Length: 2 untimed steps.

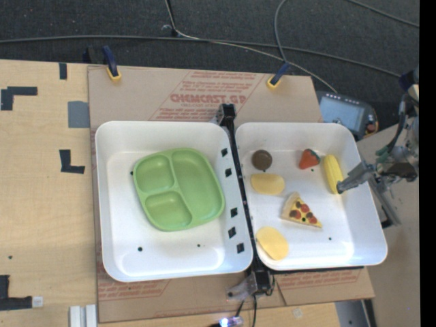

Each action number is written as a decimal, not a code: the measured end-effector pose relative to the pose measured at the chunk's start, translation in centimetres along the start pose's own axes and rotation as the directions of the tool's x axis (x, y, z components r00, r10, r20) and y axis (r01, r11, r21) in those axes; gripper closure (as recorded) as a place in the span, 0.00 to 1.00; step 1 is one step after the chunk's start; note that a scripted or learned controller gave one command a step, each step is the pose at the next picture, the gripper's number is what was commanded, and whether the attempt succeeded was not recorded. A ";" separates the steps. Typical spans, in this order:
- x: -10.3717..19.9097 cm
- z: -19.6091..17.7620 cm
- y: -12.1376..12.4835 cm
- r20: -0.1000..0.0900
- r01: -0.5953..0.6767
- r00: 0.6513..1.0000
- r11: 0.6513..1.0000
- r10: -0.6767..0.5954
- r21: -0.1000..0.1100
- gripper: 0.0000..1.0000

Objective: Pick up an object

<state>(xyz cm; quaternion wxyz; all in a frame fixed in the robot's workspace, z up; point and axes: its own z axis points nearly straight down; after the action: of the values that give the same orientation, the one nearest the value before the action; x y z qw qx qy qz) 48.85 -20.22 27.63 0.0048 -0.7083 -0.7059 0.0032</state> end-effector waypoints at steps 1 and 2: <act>0.1 -0.6 0.2 0.003 0.004 1.000 1.000 -0.004 -0.011 0.00; -0.7 5.1 0.8 0.001 0.004 1.000 1.000 -0.004 -0.005 0.00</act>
<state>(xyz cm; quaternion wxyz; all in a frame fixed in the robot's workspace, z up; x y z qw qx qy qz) 49.60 -20.88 22.51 0.0025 -0.7070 -0.7072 0.0017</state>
